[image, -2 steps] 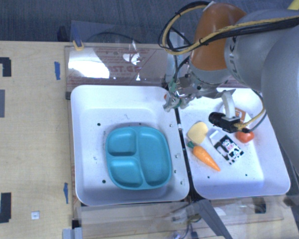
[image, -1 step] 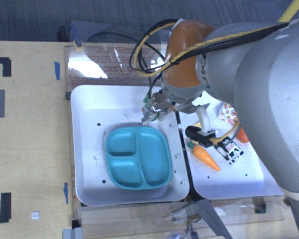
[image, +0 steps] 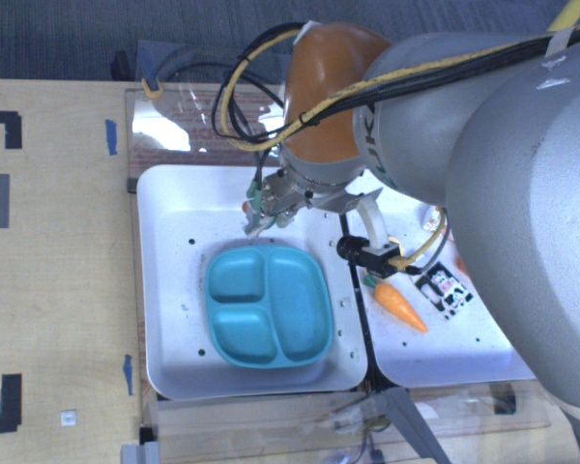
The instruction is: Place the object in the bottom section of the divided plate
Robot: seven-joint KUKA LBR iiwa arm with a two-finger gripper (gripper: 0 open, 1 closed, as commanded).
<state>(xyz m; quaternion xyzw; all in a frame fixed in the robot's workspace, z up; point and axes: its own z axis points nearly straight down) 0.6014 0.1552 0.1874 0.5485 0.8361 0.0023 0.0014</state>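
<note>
A blue divided plate (image: 269,305) lies in the left white bin (image: 169,259), with two small sections on its left and one large section on its right. All three sections look bare. My gripper (image: 262,213) hangs just above the plate's far rim, under the orange wrist band. Its tip is small and partly hidden by the wrist. An orange toy carrot (image: 399,304) with a green end lies in the right bin (image: 464,351), just across the divider from the plate.
A small black-and-white patterned object (image: 445,289) sits beside the carrot in the right bin. The big grey arm covers the upper right of the view. Cables loop over the back of the left bin. The wooden bench (image: 48,259) stretches to the left.
</note>
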